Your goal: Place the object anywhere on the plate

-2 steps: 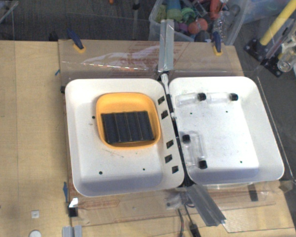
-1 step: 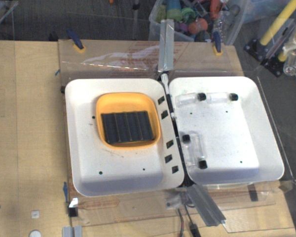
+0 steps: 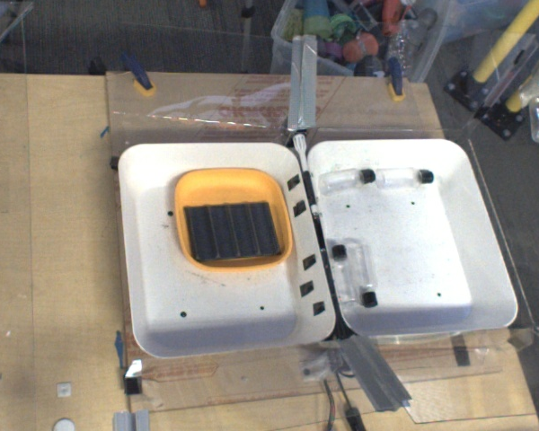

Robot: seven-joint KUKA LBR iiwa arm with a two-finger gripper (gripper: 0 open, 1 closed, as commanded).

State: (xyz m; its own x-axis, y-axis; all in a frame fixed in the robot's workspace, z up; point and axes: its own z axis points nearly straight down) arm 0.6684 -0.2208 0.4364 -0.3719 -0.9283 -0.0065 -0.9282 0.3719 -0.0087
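An orange plate (image 3: 223, 181) with rounded corners sits in the left white bin (image 3: 162, 317), toward its back centre. A black ribbed rectangular object (image 3: 232, 232) lies flat on the plate, covering most of its front half and reaching the plate's front rim.
The right white bin (image 3: 463, 268) holds two clear tubes with black caps, one along the back (image 3: 393, 178) and one near the left wall (image 3: 352, 275). A black-tabbed divider (image 3: 307, 241) separates the bins. A clear box of coloured toys (image 3: 368, 12) stands behind the bench.
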